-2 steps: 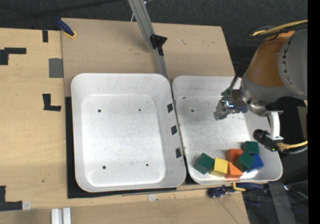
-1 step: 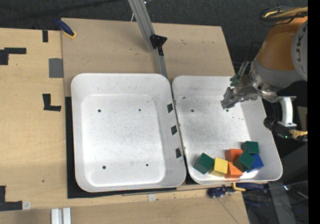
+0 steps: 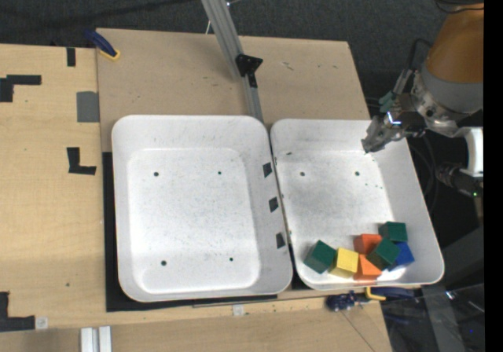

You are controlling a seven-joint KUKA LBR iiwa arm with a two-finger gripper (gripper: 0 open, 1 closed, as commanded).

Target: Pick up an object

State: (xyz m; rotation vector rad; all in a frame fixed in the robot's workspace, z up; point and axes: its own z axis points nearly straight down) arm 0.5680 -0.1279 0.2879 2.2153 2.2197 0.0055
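Observation:
Several small blocks lie bunched in the near right corner of the right bin (image 3: 330, 185): a dark green cube (image 3: 320, 255), a yellow block (image 3: 345, 262), an orange block (image 3: 366, 245), a green block (image 3: 392, 231) and a blue block (image 3: 402, 255). My gripper (image 3: 376, 138) hangs over the bin's far right edge, well away from the blocks. Nothing shows between its fingers.
The left bin (image 3: 192, 205) sits beside the right one on the wooden bench. A slanted metal pole (image 3: 224, 20) rises behind the bins. A blue and yellow clamp (image 3: 102, 42) lies at the back left. Black tape marks dot the bench's left side.

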